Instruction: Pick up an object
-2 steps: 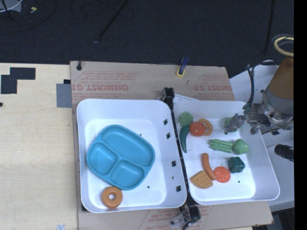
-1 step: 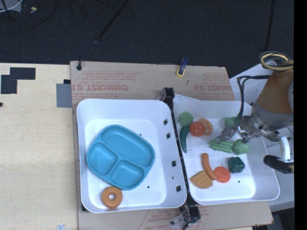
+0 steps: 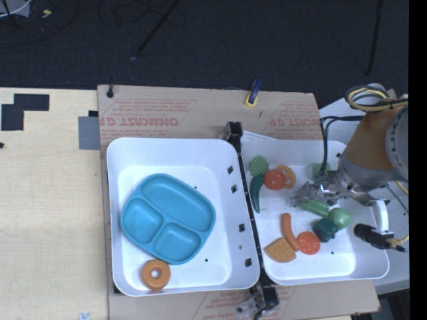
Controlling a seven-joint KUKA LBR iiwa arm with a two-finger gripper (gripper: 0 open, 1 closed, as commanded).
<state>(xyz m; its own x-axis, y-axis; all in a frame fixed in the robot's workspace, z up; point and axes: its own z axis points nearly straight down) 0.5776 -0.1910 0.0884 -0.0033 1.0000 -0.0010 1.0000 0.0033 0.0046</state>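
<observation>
Arm [image 3: 372, 151] reaches in from the right, low over the right bin [image 3: 370, 267]. Gripper [image 3: 310, 193] sits near the middle of that bin, metal parts pointing left. Open or closed: cannot tell from this angle, and nothing visibly held.

Nearest thing is a long green toy [image 3: 315, 207], lying just below the gripper, touching or nearly so. Beside it, toward the arm, are a pale green ball [image 3: 340, 217] and a dark teal piece [image 3: 325, 230].

Left of the gripper lie a red tomato [image 3: 273, 180] against an orange ring [image 3: 288, 174], a knobbly green piece [image 3: 259, 165] and a dark green pepper [image 3: 255, 193]. Along the near side lie an orange sausage [image 3: 287, 226], a red disc [image 3: 309, 243] and an orange wedge [image 3: 280, 251].

Left bin [image 3: 117, 179] holds a blue divided plate [image 3: 168, 217], with an orange doughnut [image 3: 156, 273] at the near edge, just apart from the plate.
</observation>
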